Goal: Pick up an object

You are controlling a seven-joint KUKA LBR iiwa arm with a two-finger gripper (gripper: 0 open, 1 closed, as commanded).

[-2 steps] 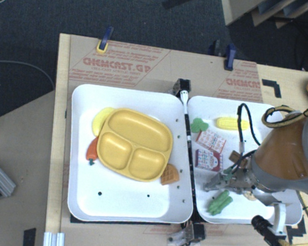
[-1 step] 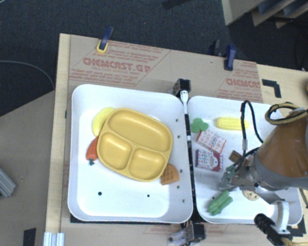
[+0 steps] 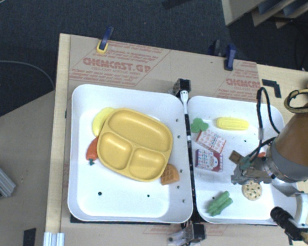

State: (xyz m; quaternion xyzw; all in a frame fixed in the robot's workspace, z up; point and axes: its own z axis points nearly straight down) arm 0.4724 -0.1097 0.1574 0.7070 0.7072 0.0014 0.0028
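Observation:
My gripper (image 3: 242,174) hangs low over the right bin (image 3: 259,219), at its right-middle part. Just to its lower right, touching or nearly touching it, lies a round speckled cookie (image 3: 252,190). A small brown piece (image 3: 235,156) sits just above the gripper. To its left lie a red-and-white packet (image 3: 208,160) and another one (image 3: 211,139) above it. A green bean-like toy (image 3: 219,203) lies below, near the bin's front. A yellow corn cob (image 3: 232,123) and a small green piece (image 3: 199,125) rest at the back of the bin.
The left bin (image 3: 116,201) holds a yellow divided plate (image 3: 134,144), a yellow item (image 3: 101,119) under its left edge, a red-orange toy (image 3: 92,150) and a brown waffle piece (image 3: 170,175). Black cables (image 3: 262,113) loop beside the arm (image 3: 302,143). Clamps hold the board's far edge.

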